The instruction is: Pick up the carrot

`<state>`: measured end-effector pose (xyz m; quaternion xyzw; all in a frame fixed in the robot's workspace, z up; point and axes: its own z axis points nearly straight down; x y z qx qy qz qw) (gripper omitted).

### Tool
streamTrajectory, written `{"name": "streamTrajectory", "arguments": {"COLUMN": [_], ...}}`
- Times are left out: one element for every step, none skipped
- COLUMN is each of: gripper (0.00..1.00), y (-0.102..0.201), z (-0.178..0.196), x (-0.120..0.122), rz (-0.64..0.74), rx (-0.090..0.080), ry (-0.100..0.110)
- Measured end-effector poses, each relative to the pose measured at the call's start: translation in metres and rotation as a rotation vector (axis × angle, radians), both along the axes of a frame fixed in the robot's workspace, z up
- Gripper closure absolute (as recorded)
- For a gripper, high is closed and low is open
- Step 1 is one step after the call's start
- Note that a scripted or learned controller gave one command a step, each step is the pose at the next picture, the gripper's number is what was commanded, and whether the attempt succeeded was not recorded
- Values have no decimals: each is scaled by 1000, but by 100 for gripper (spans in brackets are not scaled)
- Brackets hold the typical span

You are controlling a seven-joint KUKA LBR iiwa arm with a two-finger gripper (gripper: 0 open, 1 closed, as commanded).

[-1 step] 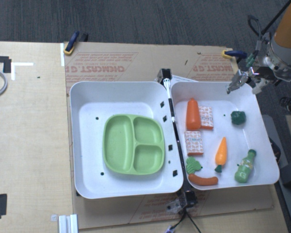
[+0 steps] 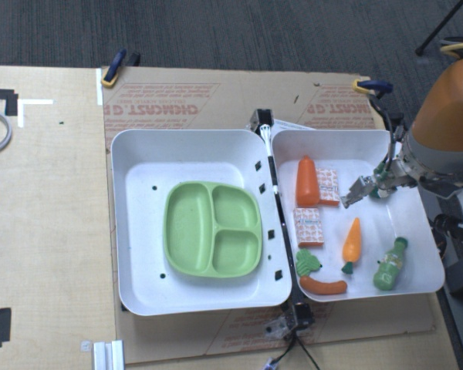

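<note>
The carrot (image 2: 352,241) lies in the right bin (image 2: 417,284), lower right of frame. The tool (image 2: 353,193) hovers just above it, empty; its grip state cannot be told. A slightly misaimed descent could catch the green bottle (image 2: 390,264) instead.

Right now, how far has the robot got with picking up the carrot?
Hardly started. The carrot lies loose on the floor of the right bin, near the green bottle. The hand hovers over that bin, up and apart from the carrot. Reaching it, gripping and lifting are all left.
</note>
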<state>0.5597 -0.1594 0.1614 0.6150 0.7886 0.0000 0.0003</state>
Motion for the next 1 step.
{"name": "streamTrajectory", "arguments": {"gripper": [0], "y": [38], "z": [-66], "x": [-34], "rz": [-249], "rx": [1], "ry": [-5]}}
